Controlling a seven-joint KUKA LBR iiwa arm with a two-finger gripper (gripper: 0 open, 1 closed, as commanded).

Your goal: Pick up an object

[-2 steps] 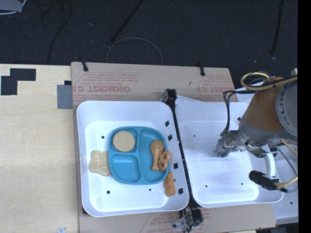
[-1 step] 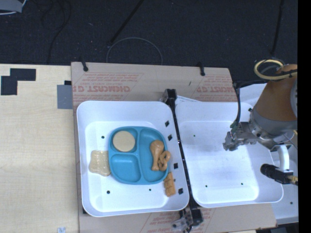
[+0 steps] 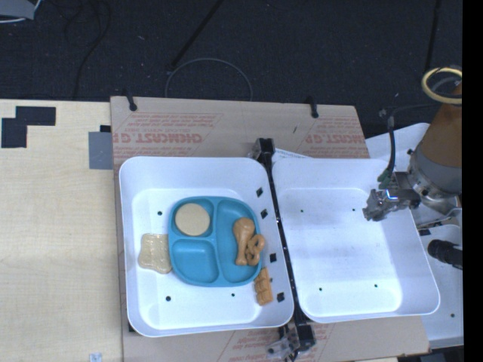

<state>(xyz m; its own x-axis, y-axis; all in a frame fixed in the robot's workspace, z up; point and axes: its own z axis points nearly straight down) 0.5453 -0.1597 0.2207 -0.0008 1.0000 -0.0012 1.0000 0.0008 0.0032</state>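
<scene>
hovering at the right edge of the right bin [image 3: 423,292], the robot's hand [image 3: 379,204] carries nothing that can be seen between its fingers, and whether those fingers are spread or pressed together cannot be told from this slanting view; the pickup looks not yet begun, with reach, grasp and lift all left to do. every candidate object lies in the left bin [image 3: 151,315], well apart from the hand and across the divider [image 3: 275,225] between the two bins: a blue divided plate [image 3: 200,266] holding a round tan cookie [image 3: 192,219] in its upper-left compartment and a twisted pretzel-like piece [image 3: 247,241] in its right compartment, a pale bread-like slice [image 3: 155,253] touching the plate's left rim, and a small brown piece [image 3: 263,286] just beside the plate's lower right edge. the arm would likely have to travel left over the divider to reach any of them on the worktop [image 3: 53,240]
</scene>
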